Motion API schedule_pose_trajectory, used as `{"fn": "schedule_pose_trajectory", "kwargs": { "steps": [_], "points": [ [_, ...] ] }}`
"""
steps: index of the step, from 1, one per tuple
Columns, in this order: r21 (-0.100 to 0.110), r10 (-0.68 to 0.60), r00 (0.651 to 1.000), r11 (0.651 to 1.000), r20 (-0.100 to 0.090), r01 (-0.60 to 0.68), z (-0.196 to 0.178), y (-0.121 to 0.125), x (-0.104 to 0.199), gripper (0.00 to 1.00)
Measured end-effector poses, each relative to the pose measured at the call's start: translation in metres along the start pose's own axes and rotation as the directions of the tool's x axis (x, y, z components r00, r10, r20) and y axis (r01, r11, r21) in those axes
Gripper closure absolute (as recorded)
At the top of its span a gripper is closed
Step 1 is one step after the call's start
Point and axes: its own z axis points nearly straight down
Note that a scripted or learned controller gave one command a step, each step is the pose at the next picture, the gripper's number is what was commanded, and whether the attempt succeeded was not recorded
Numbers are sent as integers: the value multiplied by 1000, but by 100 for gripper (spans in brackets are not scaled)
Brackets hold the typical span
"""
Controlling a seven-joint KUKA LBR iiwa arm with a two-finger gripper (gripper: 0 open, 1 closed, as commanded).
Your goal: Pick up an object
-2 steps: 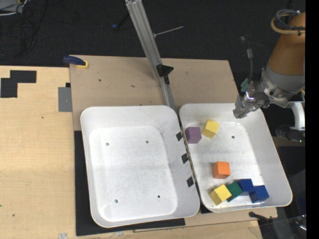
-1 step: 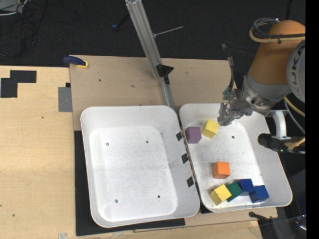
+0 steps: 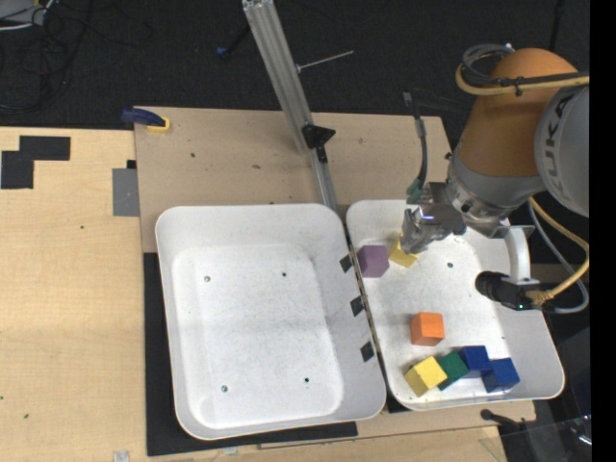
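Gripper's down in the right bin, sitting right on a little yellow block.

The grey arm with the orange band (image 3: 515, 75) comes in from the right, and its two-finger gripper (image 3: 416, 237) is low over the far-left part of the shallow white right bin (image 3: 539, 378); can't tell how wide it is set from this angle. A small pale yellow block (image 3: 403, 255) pokes out right under the tip, tilted, touching or nearly touching a purple cube (image 3: 372, 260) to its left by the bin's wall. Nearer in that bin there's an orange cube (image 3: 427, 328), then a cluster of a yellow cube (image 3: 423, 375), a green cube (image 3: 453, 367) and two blue cubes (image 3: 488, 367). The shallow white left bin (image 3: 183, 229) sits beside it on the wooden tabletop (image 3: 221, 157).
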Motion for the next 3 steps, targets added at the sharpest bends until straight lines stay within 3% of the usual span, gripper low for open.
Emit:
{"fn": "schedule_pose_trajectory", "kwargs": {
  "steps": [2,3],
  "points": [
    [1,-1,1000,1000,0,1,-6,-48,95,100],
    [3,0,1000,1000,1,0,15,-68,135,100]
  ]
}}
